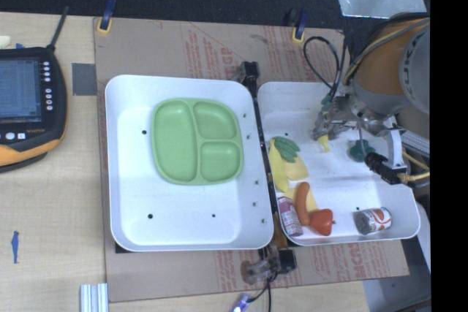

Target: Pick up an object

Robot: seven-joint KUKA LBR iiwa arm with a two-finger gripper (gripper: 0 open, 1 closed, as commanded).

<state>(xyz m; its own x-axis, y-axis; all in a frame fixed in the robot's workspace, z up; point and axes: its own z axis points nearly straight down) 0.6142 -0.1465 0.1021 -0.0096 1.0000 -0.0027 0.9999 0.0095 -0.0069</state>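
Note:
My gripper [330,129] hangs over the upper part of the right bin [344,234], below the grey arm with its orange band [380,66]. Just under it lies a small yellow piece [324,145], and a dark green item [358,151] sits to its right. Lower left in this bin are a yellow toy with a green leaf [285,161], an orange sausage [303,195], a red toy [321,221] and a small can [288,215]. Another can [373,219] lies on its side at the lower right.
The left bin [131,179] bears a green divided plate [196,141]. An orange teach pendant [25,106] rests on the bench at far left. A black cable [322,58] loops above the right bin. Clamps [248,71] join the bins.

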